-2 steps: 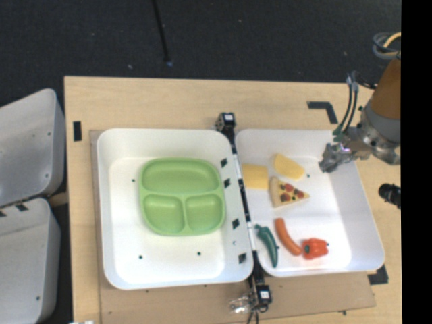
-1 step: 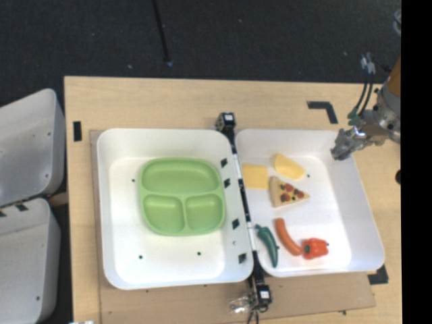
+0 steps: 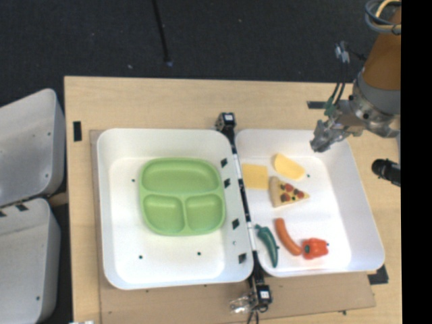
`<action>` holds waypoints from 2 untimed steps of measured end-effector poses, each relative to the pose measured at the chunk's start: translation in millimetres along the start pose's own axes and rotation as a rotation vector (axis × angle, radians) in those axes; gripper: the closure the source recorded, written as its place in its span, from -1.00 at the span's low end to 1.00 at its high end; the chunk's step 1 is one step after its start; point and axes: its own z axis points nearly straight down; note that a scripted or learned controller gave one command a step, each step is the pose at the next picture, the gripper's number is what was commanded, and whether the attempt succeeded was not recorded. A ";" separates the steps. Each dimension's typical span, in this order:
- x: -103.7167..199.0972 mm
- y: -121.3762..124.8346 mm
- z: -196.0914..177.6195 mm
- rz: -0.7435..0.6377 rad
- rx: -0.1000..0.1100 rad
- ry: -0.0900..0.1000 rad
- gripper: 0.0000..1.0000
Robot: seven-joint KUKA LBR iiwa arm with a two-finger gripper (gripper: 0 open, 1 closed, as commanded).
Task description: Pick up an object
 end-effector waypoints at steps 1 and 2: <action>48.5 11.3 -4.5 0.000 0.000 0.000 1.00; 99.3 33.9 1.8 0.000 0.001 0.000 1.00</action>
